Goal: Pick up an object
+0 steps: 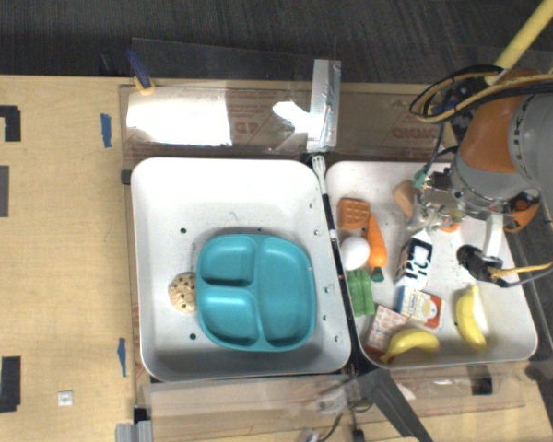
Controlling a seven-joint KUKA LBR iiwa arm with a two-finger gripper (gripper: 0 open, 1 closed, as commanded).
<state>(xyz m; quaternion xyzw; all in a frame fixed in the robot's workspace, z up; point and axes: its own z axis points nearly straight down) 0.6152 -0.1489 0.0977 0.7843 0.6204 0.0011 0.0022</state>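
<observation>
White plastic bins sit side by side before you. Your left bin (157,191) holds a teal divided tray (255,290) with a speckled cookie (182,291) touching its left edge; bare floor lies above them. Your right bin (521,334) is crowded: waffle (354,214), carrot (377,241), egg (354,252), two bananas (471,316), cartons. The gripper (433,212) hovers low over its upper part beside the carrot; you cannot tell how its jaws stand.

Arm (511,150) bent, tool (430,212) lowered.
</observation>
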